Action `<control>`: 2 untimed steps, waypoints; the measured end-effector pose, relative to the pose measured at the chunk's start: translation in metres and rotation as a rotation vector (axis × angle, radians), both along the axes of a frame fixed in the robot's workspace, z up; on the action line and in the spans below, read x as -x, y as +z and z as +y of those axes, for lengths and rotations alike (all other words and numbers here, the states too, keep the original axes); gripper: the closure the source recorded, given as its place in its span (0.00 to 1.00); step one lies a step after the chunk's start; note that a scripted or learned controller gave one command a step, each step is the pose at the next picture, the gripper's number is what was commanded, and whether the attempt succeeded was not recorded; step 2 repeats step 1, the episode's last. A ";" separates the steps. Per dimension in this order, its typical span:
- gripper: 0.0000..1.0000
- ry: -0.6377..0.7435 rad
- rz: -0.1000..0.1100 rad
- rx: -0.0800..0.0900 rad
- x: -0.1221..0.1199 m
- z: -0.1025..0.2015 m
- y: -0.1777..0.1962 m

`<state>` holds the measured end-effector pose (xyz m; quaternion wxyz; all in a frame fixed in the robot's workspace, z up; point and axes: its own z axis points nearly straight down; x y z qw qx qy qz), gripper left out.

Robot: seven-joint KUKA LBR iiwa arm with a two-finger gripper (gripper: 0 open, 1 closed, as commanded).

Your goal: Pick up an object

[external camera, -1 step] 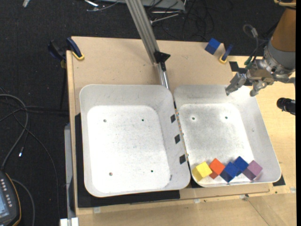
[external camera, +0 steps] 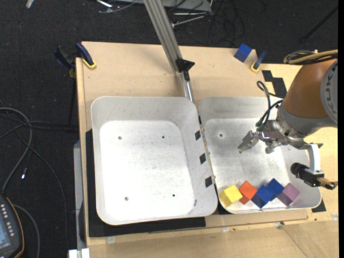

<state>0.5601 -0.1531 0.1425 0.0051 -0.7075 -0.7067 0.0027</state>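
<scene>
On the wooden bench [external camera: 140,63], the right bin [external camera: 226,112] holds four blocks at 6 o'clock. The gripper [external camera: 258,142] hangs released above; better descend straight over the orange block [external camera: 248,190].

One fixed camera looks down at a slant on the bench [external camera: 134,63] and both white bins [external camera: 102,144]

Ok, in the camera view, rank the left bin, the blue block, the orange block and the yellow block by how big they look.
1. left bin, by far.
2. blue block.
3. orange block and yellow block look alike; no ranking between them.
</scene>
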 end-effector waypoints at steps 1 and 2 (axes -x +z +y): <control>0.00 -0.001 -0.021 0.009 -0.016 -0.062 0.179; 0.00 -0.001 -0.021 0.009 -0.016 -0.062 0.179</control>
